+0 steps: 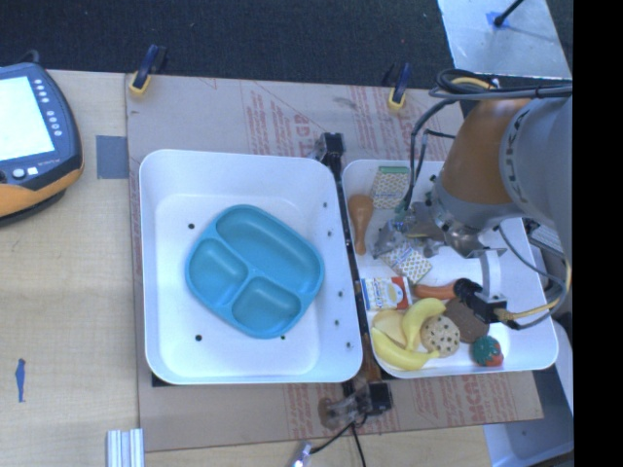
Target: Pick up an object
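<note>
While the left bin (156,261) holds a blue tray (255,270), we see bananas (409,334), a cookie (440,337) and a carrot (435,290) at six o'clock in the right bin (531,353). Whether the gripper (404,230) is spread, we cannot tell.

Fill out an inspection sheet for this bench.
Surface: wooden bench under a cardboard sheet bearing two white bins.
Job's things: right bin holds banana, cookie, carrot, packets.
Clutter: blue tray in left bin.
Grippers: gripper low in the right bin; fingers unclear.
Cables: black cables along the arm.
Surroundings: pendant at left, clamps on the sheet's far edge.
</note>
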`<state>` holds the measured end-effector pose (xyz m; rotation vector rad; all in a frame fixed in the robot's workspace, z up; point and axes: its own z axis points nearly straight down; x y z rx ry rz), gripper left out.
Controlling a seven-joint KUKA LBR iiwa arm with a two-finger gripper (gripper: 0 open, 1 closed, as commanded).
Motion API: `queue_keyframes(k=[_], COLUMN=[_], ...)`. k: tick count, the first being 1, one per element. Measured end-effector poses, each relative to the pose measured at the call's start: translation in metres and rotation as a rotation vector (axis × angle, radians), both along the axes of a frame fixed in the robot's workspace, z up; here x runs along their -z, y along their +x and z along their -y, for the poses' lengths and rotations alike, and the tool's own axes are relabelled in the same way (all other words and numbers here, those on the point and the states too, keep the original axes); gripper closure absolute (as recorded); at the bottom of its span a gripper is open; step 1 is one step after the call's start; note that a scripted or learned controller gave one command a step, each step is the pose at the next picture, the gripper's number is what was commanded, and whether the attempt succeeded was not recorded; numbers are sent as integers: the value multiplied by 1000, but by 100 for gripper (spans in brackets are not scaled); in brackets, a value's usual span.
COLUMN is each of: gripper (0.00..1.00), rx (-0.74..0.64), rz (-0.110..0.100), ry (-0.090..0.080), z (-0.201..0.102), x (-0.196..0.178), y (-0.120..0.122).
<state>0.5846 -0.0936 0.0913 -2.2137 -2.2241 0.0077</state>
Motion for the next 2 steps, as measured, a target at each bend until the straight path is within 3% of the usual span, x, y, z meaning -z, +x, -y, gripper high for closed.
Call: queue_keyframes(k=[1,2], gripper=[0,0], rx=[1,-1], rz=[2,1], ry=[1,0], z=[0,12], x=[-1,0], y=[38,-20])
